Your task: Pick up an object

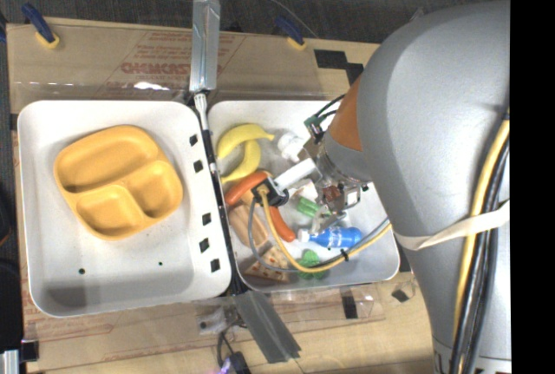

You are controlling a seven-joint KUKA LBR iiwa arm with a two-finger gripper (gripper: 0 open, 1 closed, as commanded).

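My gripper [334,197] hangs low over the middle of the right bin [381,264], among a heap of small things. A yellow banana [243,147] lies at the bin's far left. An orange carrot-like piece [245,186] lies just in front of it, and a second orange piece [283,226] lies nearer the front. Beside the gripper are a small green piece [307,207] and a blue object [336,238]. A white object [290,142] lies at the back. The grey wrist hides the bin's right part.
The left bin [52,277] holds a yellow divided plate [117,181]. A brown wooden piece [264,264] and a green item [316,266] lie at the right bin's front edge. A grey metal divider [205,42] stands between the bins at the back.
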